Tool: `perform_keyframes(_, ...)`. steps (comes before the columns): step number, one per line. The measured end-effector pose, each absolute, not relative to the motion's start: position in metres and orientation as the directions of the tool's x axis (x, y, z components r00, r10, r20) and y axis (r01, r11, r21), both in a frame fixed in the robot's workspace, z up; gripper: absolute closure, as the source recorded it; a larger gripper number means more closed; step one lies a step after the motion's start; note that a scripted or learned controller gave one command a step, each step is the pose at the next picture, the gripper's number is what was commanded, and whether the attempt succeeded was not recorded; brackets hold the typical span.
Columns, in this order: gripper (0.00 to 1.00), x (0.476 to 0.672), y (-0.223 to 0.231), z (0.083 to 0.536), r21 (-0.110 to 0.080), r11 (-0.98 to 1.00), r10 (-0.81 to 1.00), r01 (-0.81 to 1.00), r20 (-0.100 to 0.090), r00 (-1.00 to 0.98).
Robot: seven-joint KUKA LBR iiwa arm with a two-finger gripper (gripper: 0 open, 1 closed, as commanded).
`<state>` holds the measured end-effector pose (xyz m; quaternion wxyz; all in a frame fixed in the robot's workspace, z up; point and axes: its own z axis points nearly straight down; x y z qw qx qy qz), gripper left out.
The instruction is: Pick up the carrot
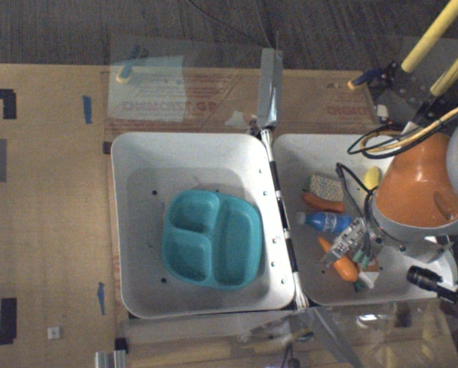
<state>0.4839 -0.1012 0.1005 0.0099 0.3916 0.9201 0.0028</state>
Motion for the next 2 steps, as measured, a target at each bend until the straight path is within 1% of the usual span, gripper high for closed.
perform_keyframes(1,1.0,0.48,-0.015,0.184,0.002,0.477,0.879,0.879,-0.002,-0.477)
perform_keyframes(2,1.0,0.493,-0.012,0.184,0.002,0.368,0.93,0.93,-0.002,-0.368)
